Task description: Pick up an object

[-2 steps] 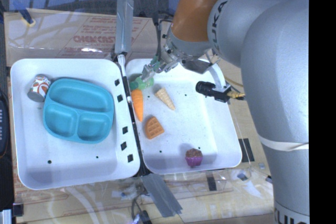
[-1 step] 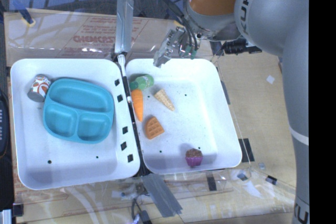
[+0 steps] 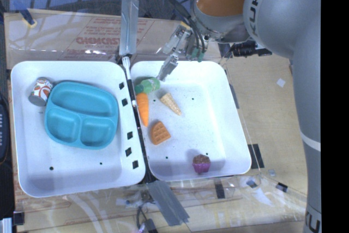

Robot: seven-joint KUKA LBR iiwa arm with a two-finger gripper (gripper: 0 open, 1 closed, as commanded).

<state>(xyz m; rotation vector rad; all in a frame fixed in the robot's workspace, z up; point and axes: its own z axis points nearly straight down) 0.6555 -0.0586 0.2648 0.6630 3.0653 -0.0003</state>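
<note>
The gripper hangs over the far left corner of the right bin, its tip low above the green leafy top of a toy carrot, and whether the pincer is wide or narrow cannot be told from this slanted view, since the links merge into one dark shape; nothing is seen caught in it. The arm comes in from the right and bends down steeply, which suits a near-vertical descent into that corner. The carrot lies lengthwise along the bin's left wall, its green top toward the far side, so it looks like the likeliest target, though the wall so close beside it leaves little room on that side for a clean grasp. Just beside it toward the middle lies a small ice-cream cone, and nearer the camera a waffle-like orange wedge; a purple cupcake sits well apart by the near wall. These loose pieces are scattered flat on the floor, free to be taken from above. The left bin holds a blue divided plate with a small round patterned object touching its far left edge. No pick has yet been made.
</note>
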